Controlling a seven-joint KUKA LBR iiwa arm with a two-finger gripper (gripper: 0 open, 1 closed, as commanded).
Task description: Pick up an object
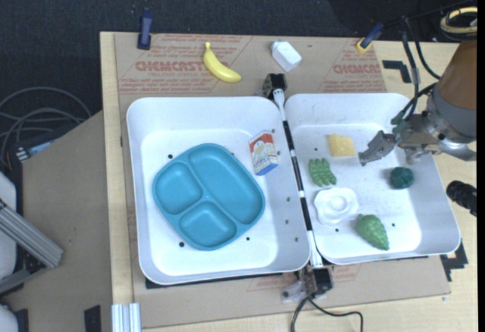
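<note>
From above, the claw (377, 148) hangs over the right bin (424, 239), its dark fingers pointing left with nothing between them; whether they stand apart or together I cannot tell. In that bin lie a yellow block (341, 145), a green ridged piece (322, 171), a white cup (335, 205), a green leafy lump (373, 231) and a dark green ball (402, 177). The left bin (144, 141) holds a blue divided tray (208, 195) and a small carton (263, 152). A banana (220, 65) lies on the surface (121, 300) behind the bins.
</note>
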